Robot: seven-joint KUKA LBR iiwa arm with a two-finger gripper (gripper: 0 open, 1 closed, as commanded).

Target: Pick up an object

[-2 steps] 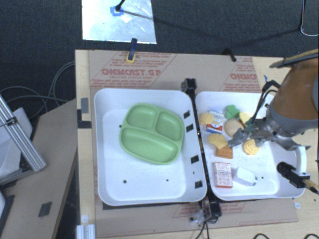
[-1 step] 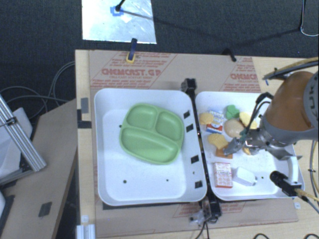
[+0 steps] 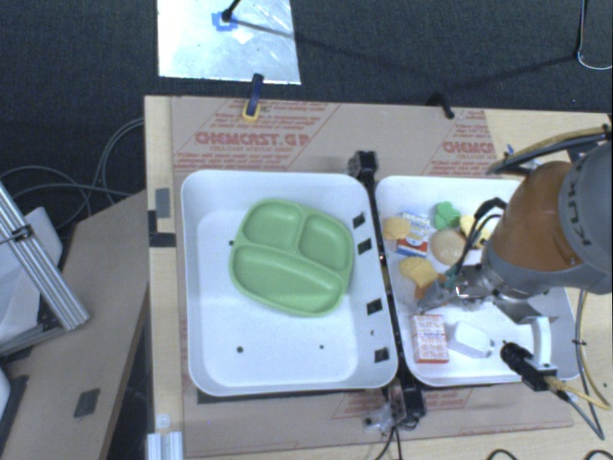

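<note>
Several small items heaped in right bin (image 3: 565,377). Jaws (image 3: 442,290) low near yellow piece (image 3: 418,270); state cannot tell. Red-white packet (image 3: 430,338) likely light, flat, slippery; best gripped across long edges.

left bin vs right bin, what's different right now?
The left bin holds one thing, a green divided plate; the right bin holds several small items, among them a red-and-white packet and a green piece. The arm's gripper sits over the right bin, while the left bin has nothing above it. Both are shallow, white and side by side.
</note>
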